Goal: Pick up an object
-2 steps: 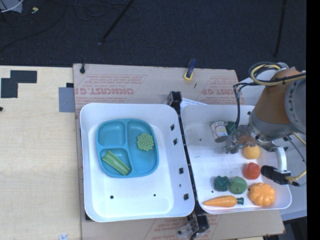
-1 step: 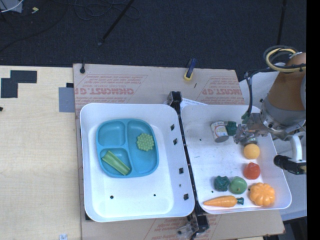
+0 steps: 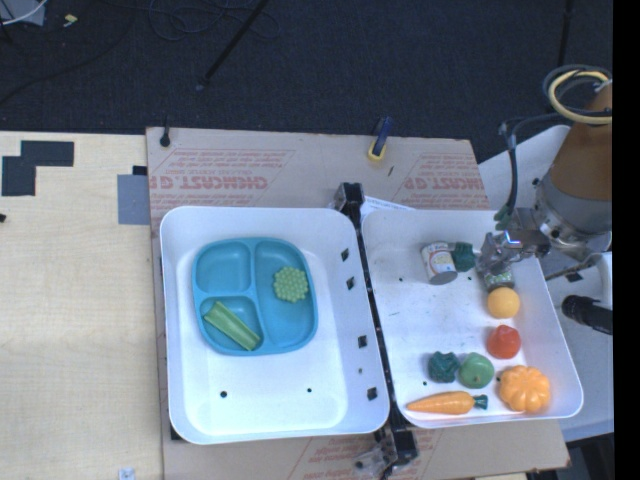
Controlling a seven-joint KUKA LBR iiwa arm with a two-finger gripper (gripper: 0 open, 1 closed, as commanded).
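Arm [image 3: 578,173] cut off at the frame's right — jaws' state unclear above the lemon [image 3: 503,302].

yellow lemon [image 3: 503,302] | round, resting | right bin, far right side, above red tomato [image 3: 504,341]

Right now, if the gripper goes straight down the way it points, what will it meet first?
Most likely the yellow lemon, which lies just under the gripper in the right bin. Depth is hard to judge from this slanted view, so it may instead reach the bin floor beside the lemon.
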